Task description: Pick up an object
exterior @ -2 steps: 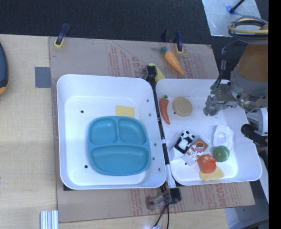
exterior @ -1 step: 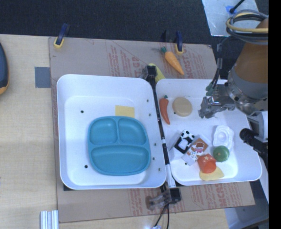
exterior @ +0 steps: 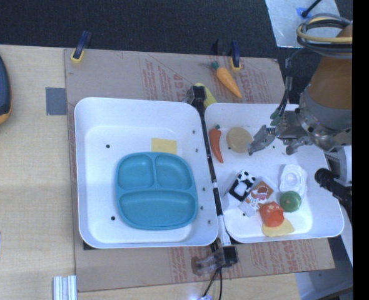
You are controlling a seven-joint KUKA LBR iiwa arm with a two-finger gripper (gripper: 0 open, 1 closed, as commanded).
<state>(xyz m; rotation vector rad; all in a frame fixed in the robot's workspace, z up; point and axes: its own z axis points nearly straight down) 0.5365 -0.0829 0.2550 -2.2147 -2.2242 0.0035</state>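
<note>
Tan, the disc (exterior: pixel 239 139) looks light, stiff and flat; we'd pinch it across its edges. Our gripper (exterior: pixel 273 141) hangs just beside it, fingers apart, holding nothing.

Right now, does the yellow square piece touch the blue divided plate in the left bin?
Apart. The camera view shows a thin strip of white bin floor between the yellow square piece and the top rim of the blue divided plate.

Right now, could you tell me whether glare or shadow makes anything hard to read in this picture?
In the camera view, even light; the left bin shows a bright washed patch beside the blue plate; the white item nearly blends into the right bin; the gripper looks slightly soft, so its fingers are hard to read.
</note>
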